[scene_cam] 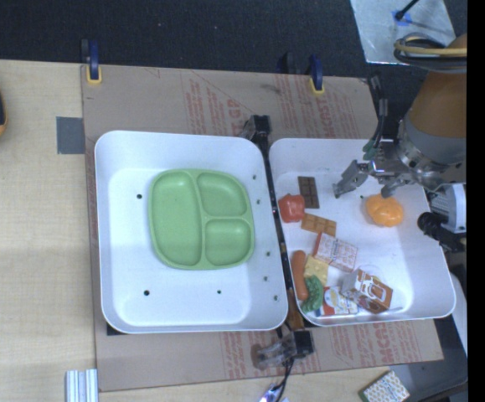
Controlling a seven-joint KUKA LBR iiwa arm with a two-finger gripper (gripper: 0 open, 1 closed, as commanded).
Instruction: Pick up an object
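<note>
1. Two white bins sit side by side on a sheet of brown cardboard (183, 99), seen from the one camera above the bench; the left bin (116, 224) holds a green divided plate (200, 218) lying flat near its middle, with three compartments facing up
2. Over in the right bin (430, 275), the loose things crowd toward the 7 o'clock corner and the left wall
3. An orange round fruit (384, 210) lies alone toward 1 o'clock of the bin floor, well apart from the pile
4. Near the left wall, at about 10 o'clock, a red toy (291, 208) sits just beside a small dark brown bar (308, 192), with a tan block (318, 223) a little below them
5. Further toward 6 o'clock a carrot-like orange stick (299, 269) lies along the left wall, beside a white printed carton (335, 250) and a brown and white packet (372, 291)
6. From 3 o'clock the grey arm (439, 111) reaches in, and its gripper (368, 182) hangs over the top part of the right bin, at about 10 o'clock from the fruit and near it
7. Its two fingers stand spread apart, one tip (343, 188) pointing toward the brown bar, with nothing between them
8. Blue and yellow clamps (93, 64) pin the cardboard at its 12 o'clock edge
</note>
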